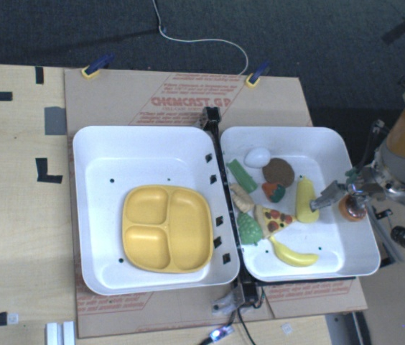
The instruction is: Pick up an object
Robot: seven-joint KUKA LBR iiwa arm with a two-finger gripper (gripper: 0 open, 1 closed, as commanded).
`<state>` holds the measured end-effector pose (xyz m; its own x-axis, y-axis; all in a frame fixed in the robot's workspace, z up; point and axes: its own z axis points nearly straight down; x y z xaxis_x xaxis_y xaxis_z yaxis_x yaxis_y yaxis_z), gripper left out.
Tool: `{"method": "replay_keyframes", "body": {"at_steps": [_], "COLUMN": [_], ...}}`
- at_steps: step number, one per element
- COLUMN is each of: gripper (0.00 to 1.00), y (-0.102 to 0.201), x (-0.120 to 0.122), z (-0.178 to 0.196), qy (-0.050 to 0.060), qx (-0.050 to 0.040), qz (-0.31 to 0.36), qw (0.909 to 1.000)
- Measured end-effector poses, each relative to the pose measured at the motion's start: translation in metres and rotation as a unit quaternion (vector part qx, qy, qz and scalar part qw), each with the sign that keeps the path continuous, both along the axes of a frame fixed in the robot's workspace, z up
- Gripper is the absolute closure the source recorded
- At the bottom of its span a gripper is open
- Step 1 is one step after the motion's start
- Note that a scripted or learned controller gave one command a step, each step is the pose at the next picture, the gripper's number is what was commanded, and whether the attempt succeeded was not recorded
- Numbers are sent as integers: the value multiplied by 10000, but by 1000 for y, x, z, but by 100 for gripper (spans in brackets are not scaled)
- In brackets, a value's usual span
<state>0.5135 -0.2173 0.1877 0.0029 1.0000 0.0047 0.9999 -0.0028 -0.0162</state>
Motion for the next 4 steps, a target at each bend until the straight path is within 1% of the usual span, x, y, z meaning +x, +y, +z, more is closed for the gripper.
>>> {"method": "replay_keyframes", "body": {"at_steps": [1, 2, 3, 4], "gripper": [0, 0, 0, 100], "y": [0, 3, 9, 6], "x": [3, -9, -6, -7], "z": [5, -53, -91, -85], "qy": [-49, -19, -71, -69], "qx": [-15, -2, 32, -16], "qz": [18, 17, 48, 48], "qw": [10000, 10000, 10000, 10000]}}
